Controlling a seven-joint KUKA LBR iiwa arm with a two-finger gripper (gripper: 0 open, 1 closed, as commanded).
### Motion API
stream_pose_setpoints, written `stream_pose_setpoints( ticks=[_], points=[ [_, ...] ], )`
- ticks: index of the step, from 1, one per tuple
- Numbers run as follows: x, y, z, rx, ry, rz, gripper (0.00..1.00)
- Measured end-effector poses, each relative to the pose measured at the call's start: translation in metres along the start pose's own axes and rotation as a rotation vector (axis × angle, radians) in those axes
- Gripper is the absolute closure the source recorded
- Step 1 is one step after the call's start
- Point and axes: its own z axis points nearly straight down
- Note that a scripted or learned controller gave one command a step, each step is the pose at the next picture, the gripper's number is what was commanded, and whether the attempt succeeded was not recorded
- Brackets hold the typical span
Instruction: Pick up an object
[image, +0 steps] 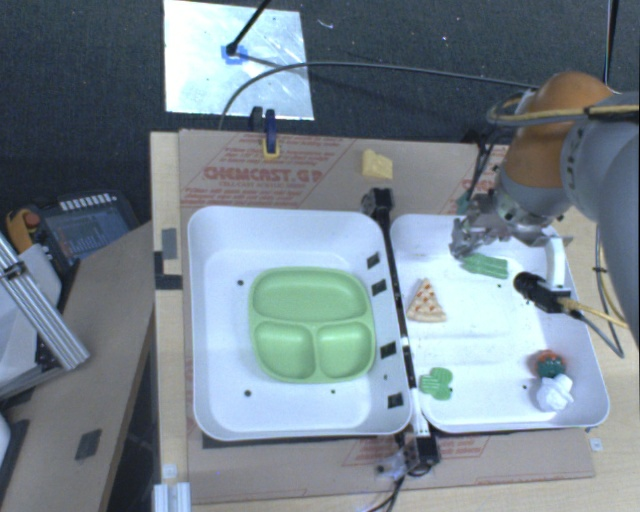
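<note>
Over right bin (590, 400), end effector (466, 246) beside green piece (487, 266).

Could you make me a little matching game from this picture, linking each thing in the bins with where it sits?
Things:
1. green divided plate
2. pizza slice toy
3. small green piece
4. white and teal toy

Places:
A. right bin, front right corner
B. middle of the left bin
C. right bin, front edge near the divider
D. right bin, left part, midway back

Pairs: 1-B, 2-D, 3-C, 4-A
</note>
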Motion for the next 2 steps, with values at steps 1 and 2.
stream_pose_setpoints(
  ticks=[1,2],
  points=[
    [-0.001,0.002,-0.065,-0.002,0.0,-0.003,1.0],
    [-0.001,0.003,-0.09,0.002,0.001,-0.004,1.0]
  ],
)
